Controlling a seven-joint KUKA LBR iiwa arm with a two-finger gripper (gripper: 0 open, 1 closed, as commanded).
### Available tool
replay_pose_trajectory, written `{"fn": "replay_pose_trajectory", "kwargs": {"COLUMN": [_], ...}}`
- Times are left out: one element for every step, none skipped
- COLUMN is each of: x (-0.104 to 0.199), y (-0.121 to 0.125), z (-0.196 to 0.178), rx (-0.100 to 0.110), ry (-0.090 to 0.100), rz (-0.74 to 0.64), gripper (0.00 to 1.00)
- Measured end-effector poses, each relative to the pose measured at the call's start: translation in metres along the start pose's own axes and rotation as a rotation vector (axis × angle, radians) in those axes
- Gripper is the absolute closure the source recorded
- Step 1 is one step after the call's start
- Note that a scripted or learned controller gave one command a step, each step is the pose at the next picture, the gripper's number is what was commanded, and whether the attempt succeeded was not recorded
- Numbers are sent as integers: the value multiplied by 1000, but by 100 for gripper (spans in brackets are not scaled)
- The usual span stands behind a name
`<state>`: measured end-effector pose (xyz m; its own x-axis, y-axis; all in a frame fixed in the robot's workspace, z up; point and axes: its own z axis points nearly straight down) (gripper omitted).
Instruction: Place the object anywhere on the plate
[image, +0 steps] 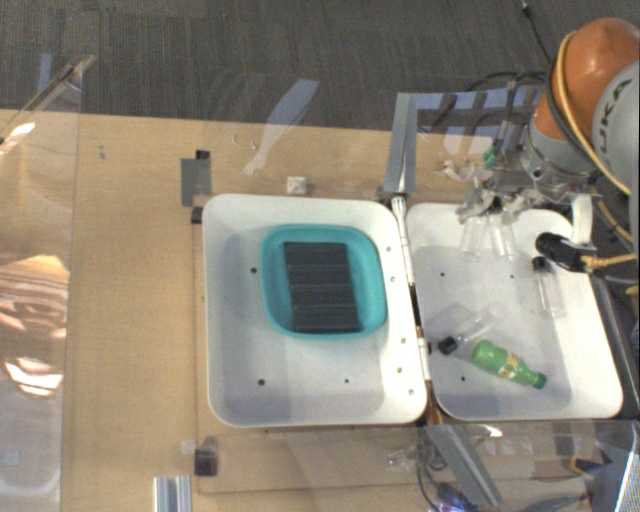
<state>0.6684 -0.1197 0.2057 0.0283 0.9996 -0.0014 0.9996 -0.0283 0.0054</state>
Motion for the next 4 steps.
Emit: {"fn": "replay_pose_trajectory", "kwargs": {"x": [47, 111, 111, 70], "y": [-45, -65, -65, -46], "z": [20, 12, 12, -23], "rx": [0, -2, -2, -2], "ry": [2, 2, 2, 1], "rz": [-230, -458, -457, -431], "gripper": [100, 100, 0, 0]}}
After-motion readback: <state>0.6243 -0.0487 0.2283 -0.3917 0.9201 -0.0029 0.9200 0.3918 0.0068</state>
